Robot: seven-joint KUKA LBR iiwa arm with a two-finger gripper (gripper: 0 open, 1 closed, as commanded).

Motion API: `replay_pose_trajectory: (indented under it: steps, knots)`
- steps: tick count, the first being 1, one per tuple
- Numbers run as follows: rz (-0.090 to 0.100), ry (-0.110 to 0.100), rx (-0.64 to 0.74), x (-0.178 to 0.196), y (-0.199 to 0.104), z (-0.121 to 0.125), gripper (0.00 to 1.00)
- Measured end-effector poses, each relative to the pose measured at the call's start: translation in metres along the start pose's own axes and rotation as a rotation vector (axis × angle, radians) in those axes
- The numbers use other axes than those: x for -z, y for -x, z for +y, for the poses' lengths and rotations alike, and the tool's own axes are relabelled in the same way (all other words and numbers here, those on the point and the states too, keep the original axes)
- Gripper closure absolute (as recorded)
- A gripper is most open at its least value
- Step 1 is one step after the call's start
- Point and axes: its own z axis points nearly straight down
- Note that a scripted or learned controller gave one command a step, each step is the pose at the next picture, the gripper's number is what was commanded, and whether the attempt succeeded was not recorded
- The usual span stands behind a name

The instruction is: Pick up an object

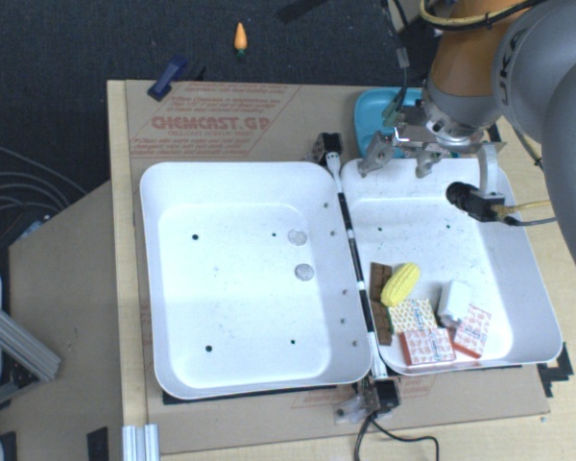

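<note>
The right bin [518, 286] holds a yellow ribbed object [400, 283], a white block [454, 301], two red-and-white patterned boxes [423, 330] [473, 328] and a dark brown bar [381, 301], all crowded in its near corner. My gripper [396, 165] hangs over the far left edge of this bin, well away from the pile. It is open, its two grey fingers [368, 165] spread with nothing between them.
The left bin [173, 286] has two small clear discs [298, 237] [304, 273] near its right side. A light blue object [376, 116] lies behind the right bin, just beyond the gripper. A black cable end [470, 200] hangs from the arm over the right bin.
</note>
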Motion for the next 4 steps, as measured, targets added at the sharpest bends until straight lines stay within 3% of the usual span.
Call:
replay_pose_trajectory:
  steps: [1,2,3,4]
  knots:
    - [-0.001,-0.006,-0.003,-0.102,0.039,-0.002,0.0]
    - [0.001,-0.004,-0.001,-0.001,0.008,-0.063,0.0]
    - [-0.001,-0.003,-0.002,-0.084,0.067,-0.001,0.0]
    - [0.001,-0.005,-0.001,-0.102,0.039,-0.035,0.0]
